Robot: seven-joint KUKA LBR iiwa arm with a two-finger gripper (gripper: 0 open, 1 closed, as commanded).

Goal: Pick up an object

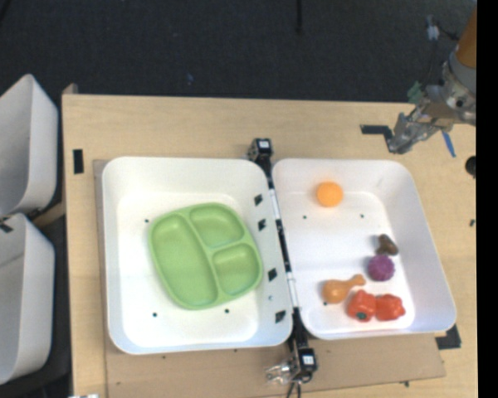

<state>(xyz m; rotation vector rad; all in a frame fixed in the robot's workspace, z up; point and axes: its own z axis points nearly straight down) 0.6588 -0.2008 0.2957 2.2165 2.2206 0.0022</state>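
Gripper [402,135] poised above bench beyond right bin [415,189], finger state cannot be told, orange ball [329,193] lying in bin, green tray [205,254] in left bin [124,189]

Green tray [204,257], orange ball [329,193], purple fruit [381,268] (white bins [124,322])

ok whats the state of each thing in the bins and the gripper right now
gripper: above the bench beyond the right bin's far edge, holding nothing visible
green divided plate: flat in left bin, compartments bare
orange ball: loose in right bin, apart from the rest
brown piece: resting beside purple piece
orange drumstick toy: lying on its side
red pepper toy: lying at near edge
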